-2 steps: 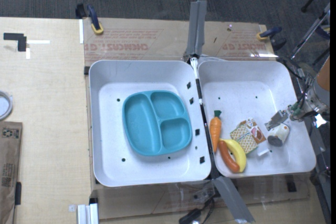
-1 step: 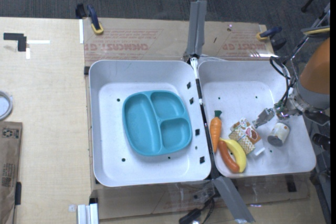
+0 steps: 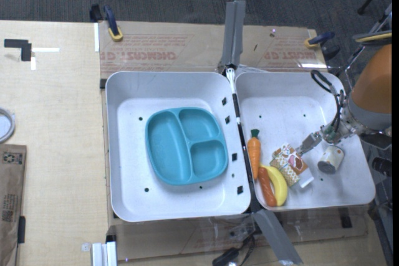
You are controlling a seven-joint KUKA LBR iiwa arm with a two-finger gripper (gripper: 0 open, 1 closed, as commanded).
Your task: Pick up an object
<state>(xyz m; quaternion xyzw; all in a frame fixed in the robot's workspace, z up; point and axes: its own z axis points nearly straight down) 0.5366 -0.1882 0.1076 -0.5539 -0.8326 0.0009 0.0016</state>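
Note:
The right bin (image 3: 280, 96) holds an orange carrot (image 3: 254, 156), a red sausage (image 3: 266, 187), a yellow banana (image 3: 278, 184) and a small patterned packet (image 3: 290, 163), all near its front left. A pale cylinder (image 3: 330, 159) lies toward the right wall. My gripper (image 3: 310, 143) hangs low in this bin, between the packet and the cylinder, just up and right of the packet. Nothing shows in its grasp.
A blue divided plate (image 3: 186, 145) lies in the middle of the left bin (image 3: 124, 152). A raised divider (image 3: 232, 103) separates the two bins. The arm's orange band (image 3: 376, 81) sits over the right bin's right wall. Clamps (image 3: 113, 24) stand at the bench's back edge.

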